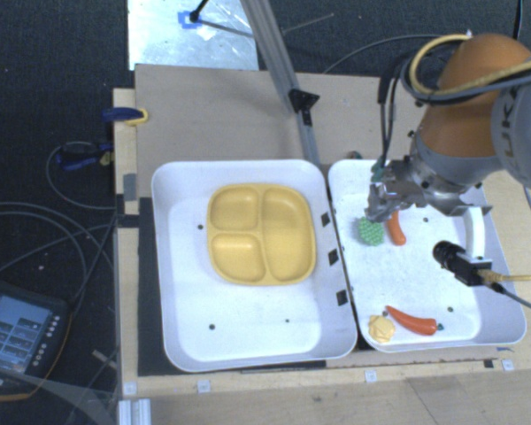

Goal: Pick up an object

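Hovering low in the right bin [504, 321], gripper [378, 209] just above a green object [369, 231] beside an orange one [396, 229], likely lining up a grasp; claw state impossible to tell.

Tan bench [221, 118] carries two shallow white bins side by side, touching along their inner edges: left bin [181, 326], right bin [504, 326]; blue-and-yellow clamp [124, 114] grips the bench's far-left edge.
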